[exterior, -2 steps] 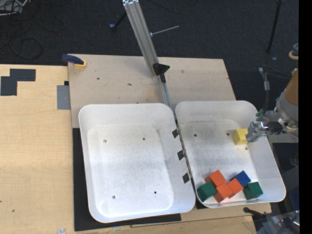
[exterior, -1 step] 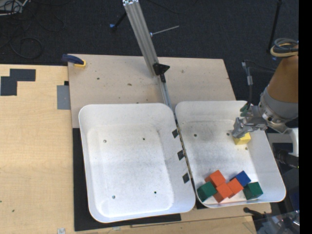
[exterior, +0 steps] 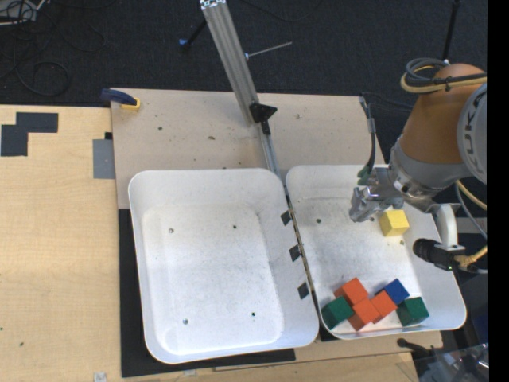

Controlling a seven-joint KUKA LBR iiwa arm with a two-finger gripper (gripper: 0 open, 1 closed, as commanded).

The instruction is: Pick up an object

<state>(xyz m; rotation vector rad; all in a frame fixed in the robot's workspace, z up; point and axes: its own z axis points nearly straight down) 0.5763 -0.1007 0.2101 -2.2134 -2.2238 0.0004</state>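
Nearest the lens, at the front of the right bin [exterior: 334,189], sits a huddle of blocks: two orange blocks [exterior: 367,301], a blue block [exterior: 396,290] and two green blocks [exterior: 338,312], touching one another and close against the bin's front rim. My gripper [exterior: 364,205] hangs further back over the same bin, and whether it is parted or clenched I cannot tell from this slant; nothing shows in its grasp. Just beside it, toward my arm's side, lies the yellow block [exterior: 394,222], alone, with bare white floor on its other sides. I judge that block the easiest pick: a short shift sideways, then down. The huddle offers little room between neighbours. The left bin [exterior: 159,205] lies beyond the divider, well apart.
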